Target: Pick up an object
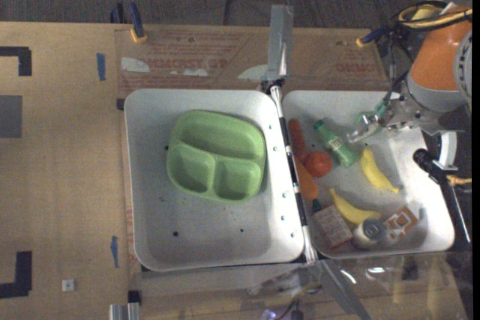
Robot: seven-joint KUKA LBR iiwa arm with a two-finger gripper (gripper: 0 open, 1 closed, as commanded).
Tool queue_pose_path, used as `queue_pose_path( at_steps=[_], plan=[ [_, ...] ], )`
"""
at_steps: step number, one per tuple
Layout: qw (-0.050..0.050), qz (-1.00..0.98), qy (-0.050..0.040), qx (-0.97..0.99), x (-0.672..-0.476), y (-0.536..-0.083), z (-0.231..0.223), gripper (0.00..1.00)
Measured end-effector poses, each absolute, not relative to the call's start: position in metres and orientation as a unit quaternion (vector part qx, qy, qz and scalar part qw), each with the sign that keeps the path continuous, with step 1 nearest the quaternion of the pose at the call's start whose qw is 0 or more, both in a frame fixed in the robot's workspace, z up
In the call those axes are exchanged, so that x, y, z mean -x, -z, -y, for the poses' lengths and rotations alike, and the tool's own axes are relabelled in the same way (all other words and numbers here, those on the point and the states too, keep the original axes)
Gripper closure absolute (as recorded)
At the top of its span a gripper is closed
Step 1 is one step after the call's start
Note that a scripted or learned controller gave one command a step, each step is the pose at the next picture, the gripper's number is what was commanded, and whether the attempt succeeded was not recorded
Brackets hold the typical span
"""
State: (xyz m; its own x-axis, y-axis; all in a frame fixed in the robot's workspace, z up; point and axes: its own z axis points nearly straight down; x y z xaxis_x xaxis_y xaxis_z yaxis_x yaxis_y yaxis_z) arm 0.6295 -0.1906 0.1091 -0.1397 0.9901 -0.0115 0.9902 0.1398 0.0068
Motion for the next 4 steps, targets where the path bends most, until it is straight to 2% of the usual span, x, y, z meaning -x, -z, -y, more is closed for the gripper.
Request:
queue_pose_path(
  at_steps=[1,2,3,4],
  plan=[
    [0.002,-0.764,-0.0014,-0.645,-0.606,-0.088,0.203,0.00],
    [0.005,-0.764,-0.0008,-0.645,-0.607,-0.099,0.204,1.00],
    [0.001,-0.776,0.0001,-0.630,-0.664,-0.187,0.171,1.00],
    [0.000,-0.776,0.0005,-0.630,-0.663,-0.186,0.170,0.00]
  ],
)
